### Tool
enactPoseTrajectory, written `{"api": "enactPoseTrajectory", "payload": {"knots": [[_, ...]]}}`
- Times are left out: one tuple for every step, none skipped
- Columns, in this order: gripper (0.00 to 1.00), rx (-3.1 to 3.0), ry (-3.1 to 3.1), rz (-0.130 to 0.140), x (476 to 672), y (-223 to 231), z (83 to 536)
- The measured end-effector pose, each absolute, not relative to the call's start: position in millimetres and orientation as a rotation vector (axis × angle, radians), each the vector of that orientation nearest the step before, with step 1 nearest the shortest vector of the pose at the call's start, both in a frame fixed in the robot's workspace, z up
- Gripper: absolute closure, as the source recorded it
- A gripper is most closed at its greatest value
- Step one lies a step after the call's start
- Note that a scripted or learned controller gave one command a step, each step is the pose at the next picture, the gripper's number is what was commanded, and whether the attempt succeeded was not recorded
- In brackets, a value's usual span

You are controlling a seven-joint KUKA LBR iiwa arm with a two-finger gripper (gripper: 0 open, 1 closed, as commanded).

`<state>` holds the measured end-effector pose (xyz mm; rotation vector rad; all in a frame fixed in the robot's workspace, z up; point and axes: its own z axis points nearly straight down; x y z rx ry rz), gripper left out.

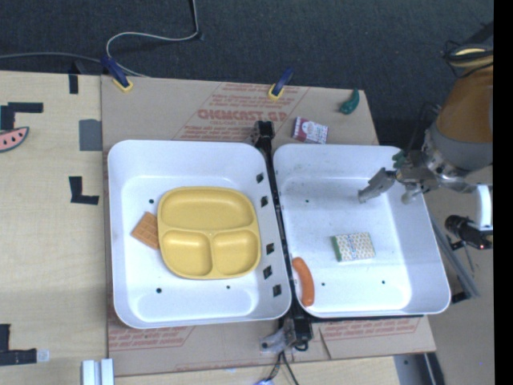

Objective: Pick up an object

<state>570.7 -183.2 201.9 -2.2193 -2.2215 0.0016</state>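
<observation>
- The gripper [394, 189] is seen over the upper right part of the right bin [417, 291], with its fingers [373, 188] spread apart and nothing between them.
- A green patterned sponge [353, 246] lies flat on the right bin's floor, well apart from the fingers.
- An orange sausage-shaped object [304, 281] rests against that bin's left wall.
- A yellow divided tray [210, 232] sits in the left bin [128, 295], partly covering a brown cracker [146, 230].

arm [469, 127] cut off at right edge, cracker [145, 230] partly under yellow plate [210, 232]
</observation>
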Motion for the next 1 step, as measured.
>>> {"api": "enactPoseTrajectory", "payload": {"knots": [[0.00, -2.221, -2.225, -0.003, 572.2, -175.9, 86.5]]}}
